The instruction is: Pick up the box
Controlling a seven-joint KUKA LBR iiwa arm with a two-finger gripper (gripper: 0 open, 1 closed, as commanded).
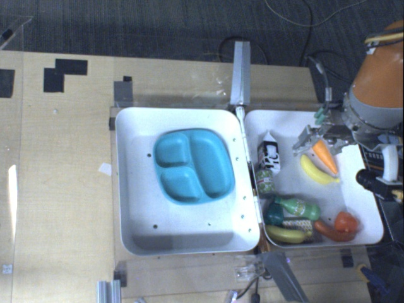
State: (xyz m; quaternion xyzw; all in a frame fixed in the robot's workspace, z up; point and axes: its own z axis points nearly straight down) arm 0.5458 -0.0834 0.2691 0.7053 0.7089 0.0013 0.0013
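The box (269,155) is a small black-and-white carton lying in the right bin (287,122), close to its left wall. My gripper (323,141) hangs over the upper right part of that bin, well to the right of the box and apart from it. Its grey fingers (303,141) are spread open. An orange carrot (326,158) lies just below them, its top end between the fingers, on a yellow banana (317,171).
The left bin (132,188) holds a blue divided plate (192,165). Below the box lies a small green bottle (264,182). The near end of the right bin holds a green bottle (293,208), a second banana (287,233) and a red-orange vegetable (344,223).
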